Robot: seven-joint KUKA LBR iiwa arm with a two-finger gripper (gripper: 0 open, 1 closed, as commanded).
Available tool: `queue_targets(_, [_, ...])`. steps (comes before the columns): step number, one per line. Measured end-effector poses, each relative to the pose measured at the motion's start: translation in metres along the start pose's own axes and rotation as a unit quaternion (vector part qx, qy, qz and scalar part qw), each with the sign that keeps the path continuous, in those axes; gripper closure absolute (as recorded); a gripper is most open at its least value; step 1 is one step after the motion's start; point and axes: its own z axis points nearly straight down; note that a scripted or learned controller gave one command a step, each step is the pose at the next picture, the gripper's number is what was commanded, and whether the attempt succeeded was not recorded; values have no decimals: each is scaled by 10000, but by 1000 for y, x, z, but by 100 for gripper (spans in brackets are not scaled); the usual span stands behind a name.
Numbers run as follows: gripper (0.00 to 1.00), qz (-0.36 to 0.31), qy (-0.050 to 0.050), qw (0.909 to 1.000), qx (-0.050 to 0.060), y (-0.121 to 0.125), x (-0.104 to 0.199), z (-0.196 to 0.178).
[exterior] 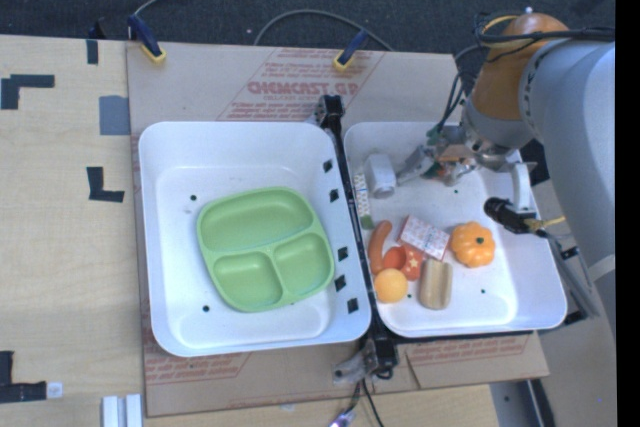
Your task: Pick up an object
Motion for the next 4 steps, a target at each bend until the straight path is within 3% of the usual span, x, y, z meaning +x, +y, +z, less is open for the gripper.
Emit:
queue_targets(1, [0,22,-19,10000,10,-62,-44,-1])
queue_targets(2, [0,4,-3,10000,6,16,-3,0])
queue_targets(3, [0,22,-21,10000,12,-57,-55,-1])
queue_targets(4, [0,5,-6,10000,1,16,-28,0])
